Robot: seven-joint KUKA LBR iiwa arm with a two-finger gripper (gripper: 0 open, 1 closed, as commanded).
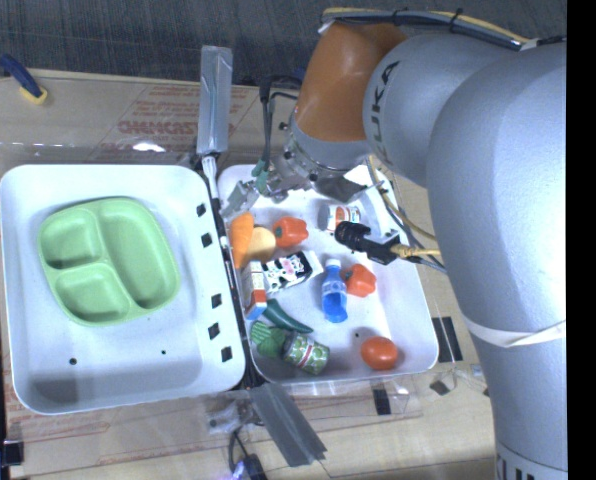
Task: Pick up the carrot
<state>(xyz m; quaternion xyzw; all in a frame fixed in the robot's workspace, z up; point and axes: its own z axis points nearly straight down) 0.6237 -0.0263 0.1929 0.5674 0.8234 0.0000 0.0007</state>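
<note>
At the far left corner of the right bin (418,313), the gripper (250,188) hangs low over the bin floor, just beyond the carrot (241,238). From this angle I cannot tell whether it is spread or closed, and nothing can be seen clamped in it. The grey arm (478,168) with its orange band comes in from the right and covers the far right part of that bin.

The carrot lies just nearer the camera than the gripper, close along the bin's left wall. Its long axis runs from far to near, roughly parallel to that wall, with the broader end toward the gripper and the thinner end pointing at the near side. A pale yellow piece (264,240) touches its right flank, and a red-orange pepper (291,231) sits just past that.

Farther out in the same bin are a black-and-white carton (290,268), a blue bottle (333,294), a red piece (361,281), a tomato (379,352) and a green can (304,351) lying on its side near the front wall.

The 2 white bins sit side by side on a bench (128,118) topped with brown board carrying red print. The left bin (38,368) holds a green plate (106,258) with 3 compartments. A blue clamp (23,78) grips the bench's far left corner, and dark grey carpet (128,13) lies beyond.
</note>
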